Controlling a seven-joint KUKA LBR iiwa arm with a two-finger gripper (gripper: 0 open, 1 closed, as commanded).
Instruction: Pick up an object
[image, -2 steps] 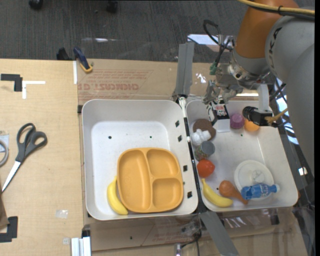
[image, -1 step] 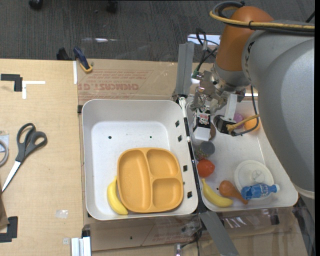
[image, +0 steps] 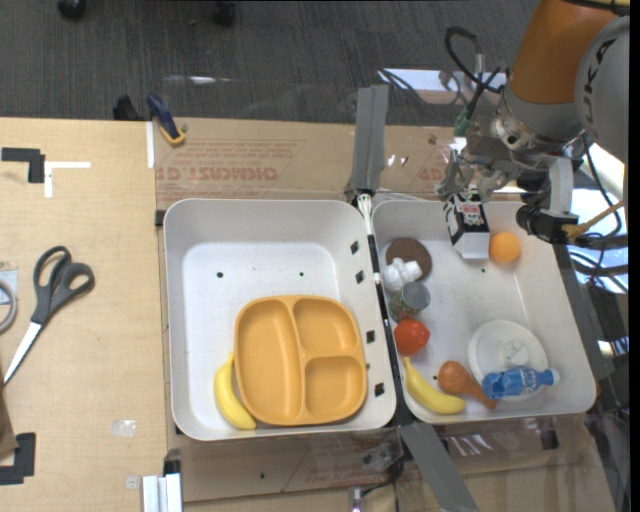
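- Nearest the camera: banana (image: 432, 392) at the front wall of the right bin (image: 560, 300), beside a brown pear-shaped item (image: 462, 379) and a blue bottle (image: 517, 382).
- Left bin (image: 190, 300): yellow divided plate (image: 300, 358), second banana (image: 229, 396) tucked under its edge.
- Gripper (image: 468, 225) is at the back of the right bin, near the orange ball (image: 505, 247). Open or closed: can't tell.
- No object visibly held. Closest candidates: the ball, then the white item (image: 402, 270) on a brown disc (image: 409, 257).
- Risks: ball rolls off on contact; gripper may clip the rear bin wall; the tomato (image: 411, 335) cluster is tight against the divider, leaving little room to grasp.
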